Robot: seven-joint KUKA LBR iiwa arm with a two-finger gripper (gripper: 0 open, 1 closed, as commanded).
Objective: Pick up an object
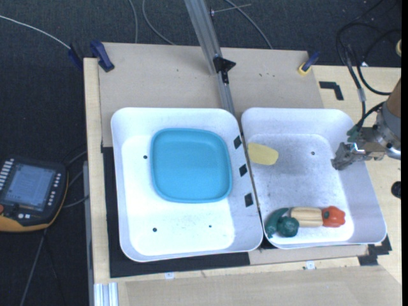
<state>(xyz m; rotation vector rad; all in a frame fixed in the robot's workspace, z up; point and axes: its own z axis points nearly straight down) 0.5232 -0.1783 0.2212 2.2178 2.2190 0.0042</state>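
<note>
In the right bin [357,190] a pale yellow piece [262,153] lies near the left wall. Along the bin's front edge sit a dark green round object [282,225], a tan bread-like roll [306,217] and a red tomato-like piece [333,217], close together in a row. My gripper [344,155] hangs over the bin's right side, well above and to the right of those items, with nothing visible between its fingers. A blue square plate [191,164] fills the middle of the left bin [131,234].
A metal pole [205,27] slants down from the top to the gap between the bins. Clamps sit at the board's back corners. A handheld pendant [29,193] lies on the floor at left, with cables around.
</note>
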